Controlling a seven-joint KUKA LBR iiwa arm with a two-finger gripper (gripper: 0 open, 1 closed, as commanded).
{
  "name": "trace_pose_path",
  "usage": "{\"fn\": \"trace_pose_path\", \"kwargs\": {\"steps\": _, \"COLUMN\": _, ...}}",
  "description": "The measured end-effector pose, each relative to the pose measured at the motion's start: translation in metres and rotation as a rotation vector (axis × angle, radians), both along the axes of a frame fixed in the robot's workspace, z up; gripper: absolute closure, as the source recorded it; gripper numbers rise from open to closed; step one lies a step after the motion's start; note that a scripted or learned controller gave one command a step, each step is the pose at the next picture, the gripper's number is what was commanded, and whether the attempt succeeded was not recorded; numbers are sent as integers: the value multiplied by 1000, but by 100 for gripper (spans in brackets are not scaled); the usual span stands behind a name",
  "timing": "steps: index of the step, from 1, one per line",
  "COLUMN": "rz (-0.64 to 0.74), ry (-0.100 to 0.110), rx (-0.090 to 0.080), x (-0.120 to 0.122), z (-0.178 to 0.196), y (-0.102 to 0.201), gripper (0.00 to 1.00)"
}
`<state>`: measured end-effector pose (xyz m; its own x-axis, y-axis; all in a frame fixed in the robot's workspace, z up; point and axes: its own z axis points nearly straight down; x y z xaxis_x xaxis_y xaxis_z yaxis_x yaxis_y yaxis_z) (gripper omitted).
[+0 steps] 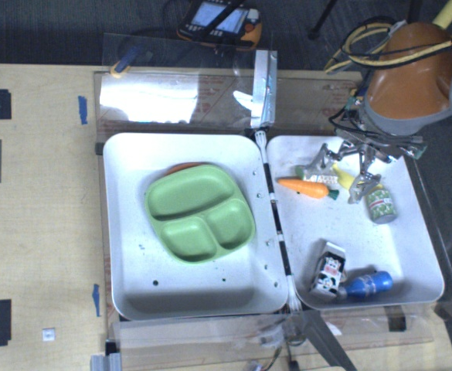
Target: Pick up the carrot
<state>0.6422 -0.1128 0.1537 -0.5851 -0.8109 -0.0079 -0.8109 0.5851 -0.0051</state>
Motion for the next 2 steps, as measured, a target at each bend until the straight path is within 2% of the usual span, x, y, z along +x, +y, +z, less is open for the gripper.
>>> {"fn": "trace_pose_path", "kwargs": {"steps": 1, "rz": 231, "ry": 5, "rx": -1, "x": -29, "z": 32, "y": 53, "gripper": 0}}
{"fn": "trace_pose_path", "kwargs": {"steps": 2, "rz": 481, "ry": 2, "rx": -2, "x": -9, "z": -25, "y": 9, "gripper": 0}}
